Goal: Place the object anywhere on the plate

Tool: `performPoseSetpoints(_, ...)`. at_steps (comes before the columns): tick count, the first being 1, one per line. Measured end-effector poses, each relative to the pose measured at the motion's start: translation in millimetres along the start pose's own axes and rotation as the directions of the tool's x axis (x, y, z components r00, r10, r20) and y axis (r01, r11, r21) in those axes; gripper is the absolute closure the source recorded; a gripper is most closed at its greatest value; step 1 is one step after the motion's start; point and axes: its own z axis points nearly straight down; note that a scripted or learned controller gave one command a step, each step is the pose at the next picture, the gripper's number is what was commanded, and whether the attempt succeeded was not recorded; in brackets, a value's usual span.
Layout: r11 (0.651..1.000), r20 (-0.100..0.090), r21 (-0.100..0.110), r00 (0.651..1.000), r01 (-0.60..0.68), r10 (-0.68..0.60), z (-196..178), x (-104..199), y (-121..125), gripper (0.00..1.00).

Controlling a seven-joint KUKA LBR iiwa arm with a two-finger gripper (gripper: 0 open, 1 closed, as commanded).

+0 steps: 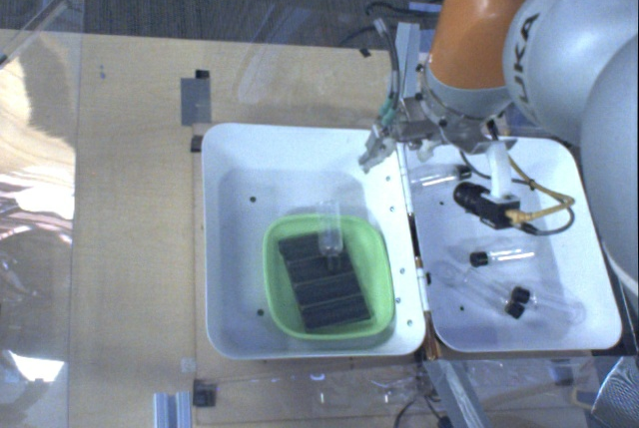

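A green square plate [277, 251] sits in the left bin [235, 216], toward its front. A black ridged block [321, 288] lies on the plate. A small clear tube [329, 238] rests on the plate's back part, touching the block's far end. My gripper [382, 142] hangs over the back right corner of the left bin, near the divide between the bins. It is up and to the right of the plate, apart from the tube, and nothing shows in it.
The right bin [569, 216] holds several clear tubes with black caps, one [501, 257] mid-bin and one [527, 302] near the front. A black connector with a yellow cable [489, 204] hangs from the wrist over that bin. The arm covers the back right.
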Motion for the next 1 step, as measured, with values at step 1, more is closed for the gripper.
performPoseSetpoints(1,1.000,0.000,0.000,1.000,0.000,0.000,4.5,2.0,0.1,0.00)
